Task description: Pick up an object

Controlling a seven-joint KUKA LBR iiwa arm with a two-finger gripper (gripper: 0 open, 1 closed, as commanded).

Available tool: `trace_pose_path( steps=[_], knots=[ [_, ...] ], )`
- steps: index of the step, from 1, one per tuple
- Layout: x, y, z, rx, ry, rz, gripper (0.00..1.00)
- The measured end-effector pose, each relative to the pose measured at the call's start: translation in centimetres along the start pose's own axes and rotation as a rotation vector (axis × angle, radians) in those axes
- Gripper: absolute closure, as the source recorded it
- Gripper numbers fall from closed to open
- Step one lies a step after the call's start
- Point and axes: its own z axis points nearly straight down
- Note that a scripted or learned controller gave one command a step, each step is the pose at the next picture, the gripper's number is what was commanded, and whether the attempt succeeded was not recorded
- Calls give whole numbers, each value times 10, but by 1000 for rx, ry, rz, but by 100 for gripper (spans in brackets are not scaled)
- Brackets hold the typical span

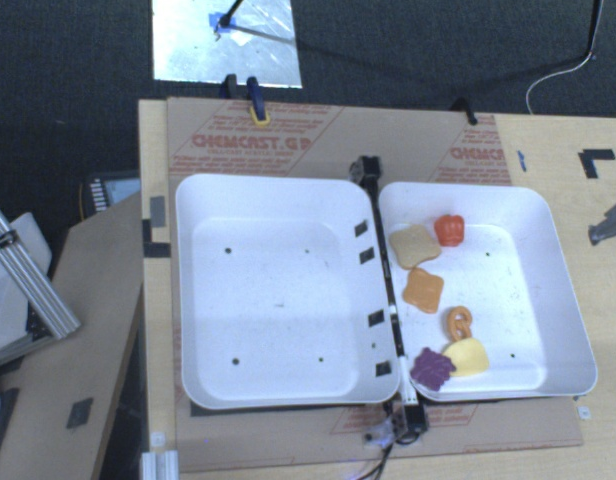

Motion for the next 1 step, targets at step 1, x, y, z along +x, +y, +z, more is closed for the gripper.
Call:
trace_pose_path(
  steps=[1],
  knots=[
    [-5, 3, -149, 0, 3, -11, 0]
  ],
)
